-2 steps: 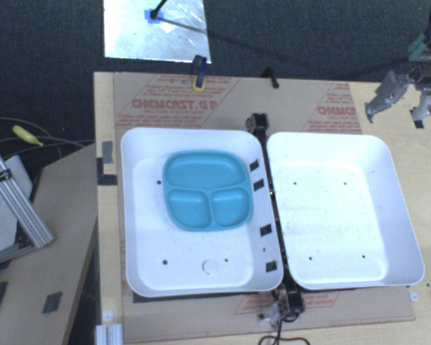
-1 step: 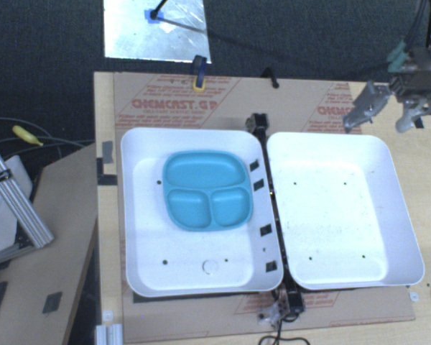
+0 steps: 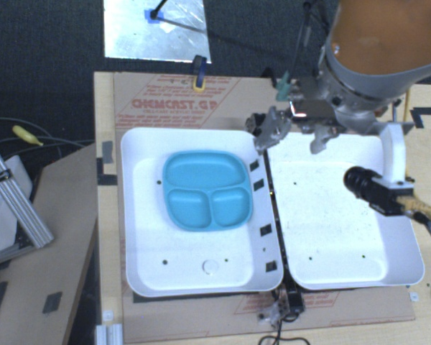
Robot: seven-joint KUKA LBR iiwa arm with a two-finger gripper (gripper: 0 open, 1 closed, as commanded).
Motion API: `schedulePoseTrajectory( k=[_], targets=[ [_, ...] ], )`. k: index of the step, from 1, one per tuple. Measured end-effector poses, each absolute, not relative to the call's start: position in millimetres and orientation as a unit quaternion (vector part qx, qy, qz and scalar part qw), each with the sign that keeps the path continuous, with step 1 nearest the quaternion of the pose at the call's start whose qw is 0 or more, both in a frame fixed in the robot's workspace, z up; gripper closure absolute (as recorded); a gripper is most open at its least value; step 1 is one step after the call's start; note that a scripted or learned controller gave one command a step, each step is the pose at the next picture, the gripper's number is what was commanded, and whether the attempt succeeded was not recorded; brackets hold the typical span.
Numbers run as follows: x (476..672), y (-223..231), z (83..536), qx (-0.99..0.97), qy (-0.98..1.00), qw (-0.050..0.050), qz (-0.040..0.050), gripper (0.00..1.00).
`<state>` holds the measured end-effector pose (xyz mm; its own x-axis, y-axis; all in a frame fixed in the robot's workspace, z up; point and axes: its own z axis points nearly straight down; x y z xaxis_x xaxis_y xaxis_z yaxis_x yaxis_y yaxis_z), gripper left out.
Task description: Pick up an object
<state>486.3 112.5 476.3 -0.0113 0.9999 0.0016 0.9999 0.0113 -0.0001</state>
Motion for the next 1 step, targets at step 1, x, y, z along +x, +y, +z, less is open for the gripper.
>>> schedulePoseTrajectory(
  k=[1],
  targets=[
    [487.2,108.0,489.7,-0.705,-0.709,-0.001,-0.0028,1.0]
  ],
)
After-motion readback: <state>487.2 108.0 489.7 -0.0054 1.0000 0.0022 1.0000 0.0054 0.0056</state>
